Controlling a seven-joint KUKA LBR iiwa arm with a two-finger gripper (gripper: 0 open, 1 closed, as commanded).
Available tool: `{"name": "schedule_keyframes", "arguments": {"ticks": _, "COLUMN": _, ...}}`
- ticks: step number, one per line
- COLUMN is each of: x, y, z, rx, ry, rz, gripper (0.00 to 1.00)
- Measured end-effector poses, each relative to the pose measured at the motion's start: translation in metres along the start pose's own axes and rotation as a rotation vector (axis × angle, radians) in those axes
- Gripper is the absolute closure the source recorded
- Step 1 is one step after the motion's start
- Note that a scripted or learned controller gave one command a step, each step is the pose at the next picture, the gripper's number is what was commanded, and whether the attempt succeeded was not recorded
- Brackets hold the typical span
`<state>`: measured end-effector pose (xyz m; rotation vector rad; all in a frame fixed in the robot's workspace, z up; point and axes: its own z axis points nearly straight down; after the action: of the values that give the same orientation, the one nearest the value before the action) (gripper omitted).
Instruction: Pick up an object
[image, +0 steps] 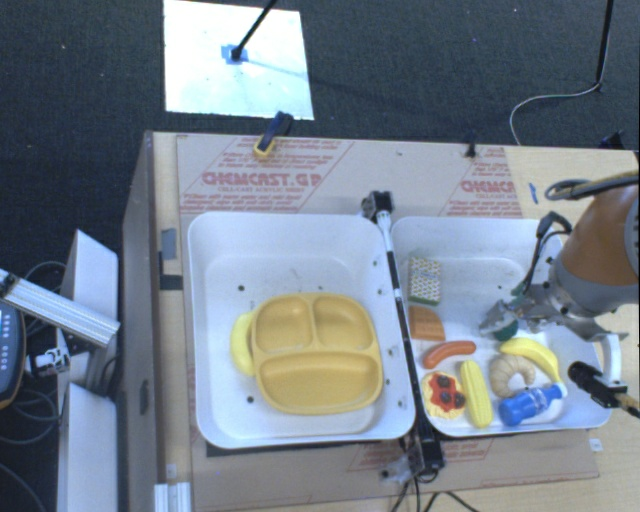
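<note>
Two bins sit side by side on the bench (300, 170), touching along a shared middle edge. The left bin (215, 300) holds a tray (315, 352) near its middle, with a banana (241, 343) tucked against the tray's left side. In the right bin (470, 240), a sponge (424, 280) lies at the left, a toast slice (427, 323) just in front of it, then a sausage (449, 351), then a pizza slice (444, 394) nearest the front. A corn cob (476, 391) lies right of the pizza, a croissant (511, 373) right of that, a second banana (530, 352) behind the croissant, and a bottle (530, 403) at the front right. The gripper (508, 318) is behind this banana.
</note>
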<state>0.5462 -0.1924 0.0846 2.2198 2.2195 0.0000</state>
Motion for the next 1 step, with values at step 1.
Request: {"name": "schedule_keyframes", "arguments": {"ticks": 1, "x": 0.0008, "y": 0.0011, "z": -0.0105, "rx": -0.002, "ry": 0.001, "rz": -0.001, "gripper": 1.00}}
